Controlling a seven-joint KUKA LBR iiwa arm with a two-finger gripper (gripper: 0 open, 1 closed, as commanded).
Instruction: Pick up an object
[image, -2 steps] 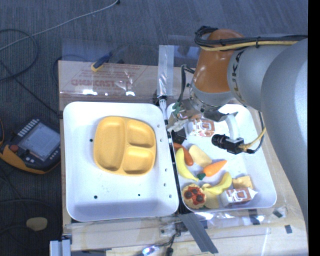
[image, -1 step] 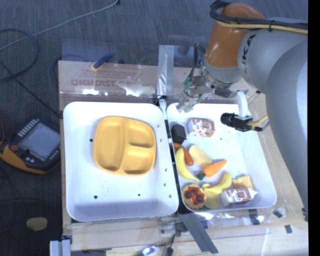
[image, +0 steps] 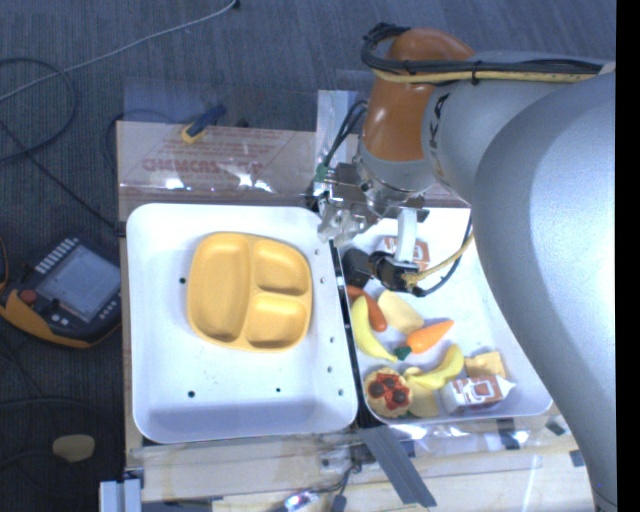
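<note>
Now your metal gripper (image: 345, 215) hangs over the far corner of the right white plastic bin (image: 505, 325), you cannot tell if it is open or holding anything, and next it probably needs to drop onto the orange toy carrot (image: 432, 334) lying nearby.

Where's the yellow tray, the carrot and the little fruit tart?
yellow tray (image: 225, 290), camera view, big left compartment.
carrot (image: 432, 334), camera view, orange body.
fruit tart (image: 389, 392), camera view, berry topping.

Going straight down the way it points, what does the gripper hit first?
Probably the bare floor of the right bin at its far left corner. The gripper hangs beyond the banana, though depth is hard to judge.
</note>
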